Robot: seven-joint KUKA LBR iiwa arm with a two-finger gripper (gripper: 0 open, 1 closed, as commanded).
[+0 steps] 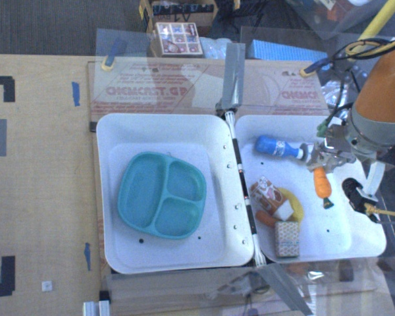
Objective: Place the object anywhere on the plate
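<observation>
The gripper [324, 162] hangs over the right bin [355, 242], and a toy carrot [322, 184] sits directly under its fingertips, orange body upright-ish with the dark stem end pointing down and away from the tool. The carrot's top appears to be pinched between the fingers, though the view is too coarse there to be sure it is clamped rather than merely touched.

Just to the camera-left of the gripper lies a blue bottle [276, 147], its white cap near the fingers. Further left and below are a small brown snack packet [266, 196], a banana [291, 206] and a pinkish box [287, 238]. Well to the left, across the divider between the bins, the teal sectioned plate [161, 194] rests in the left bin [112, 143].

To do this step well, the grasp should be confirmed before any sideways travel: lift straight up enough to clear the bottle cap and the raised bin rims. Then carry the carrot left over the divider and lower it over one of the plate's compartments, opening only when it is close to the surface, since a rounded carrot will likely roll if dropped from height.
</observation>
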